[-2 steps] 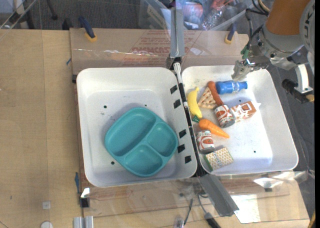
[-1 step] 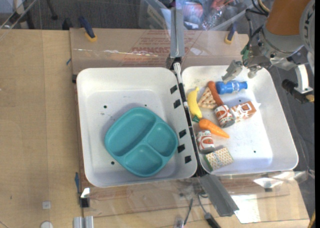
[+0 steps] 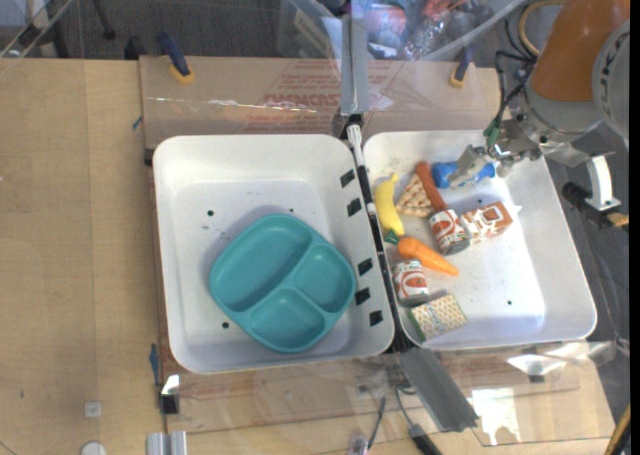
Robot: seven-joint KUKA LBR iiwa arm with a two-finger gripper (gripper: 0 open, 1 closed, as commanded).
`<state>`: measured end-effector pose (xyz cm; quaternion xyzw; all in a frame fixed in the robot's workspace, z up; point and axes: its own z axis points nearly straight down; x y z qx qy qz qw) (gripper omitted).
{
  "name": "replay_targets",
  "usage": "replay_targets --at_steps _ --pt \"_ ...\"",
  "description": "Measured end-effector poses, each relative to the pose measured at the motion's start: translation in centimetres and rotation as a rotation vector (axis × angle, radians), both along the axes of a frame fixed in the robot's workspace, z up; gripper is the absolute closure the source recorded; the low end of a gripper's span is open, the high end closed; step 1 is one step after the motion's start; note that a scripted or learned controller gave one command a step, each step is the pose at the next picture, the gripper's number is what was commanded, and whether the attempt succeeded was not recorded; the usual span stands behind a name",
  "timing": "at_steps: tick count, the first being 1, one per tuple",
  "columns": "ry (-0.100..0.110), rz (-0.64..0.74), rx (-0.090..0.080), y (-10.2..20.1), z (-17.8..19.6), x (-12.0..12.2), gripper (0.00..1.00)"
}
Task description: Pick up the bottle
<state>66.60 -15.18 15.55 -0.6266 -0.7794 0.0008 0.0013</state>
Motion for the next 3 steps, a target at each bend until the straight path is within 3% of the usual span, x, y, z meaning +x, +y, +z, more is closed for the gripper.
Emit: replay_targets --at_steps 1,2,3 --pt "-0.013 -0.051 -0.002 -1.3 -6.5 0.4 0.0" --pt "-0.016 -0.05 -0.006 -1.3 -5.4 0.5 1.0" --pt "-0.016 -0.05 -0.006 -1.3 -5.4 0.5 0.0"
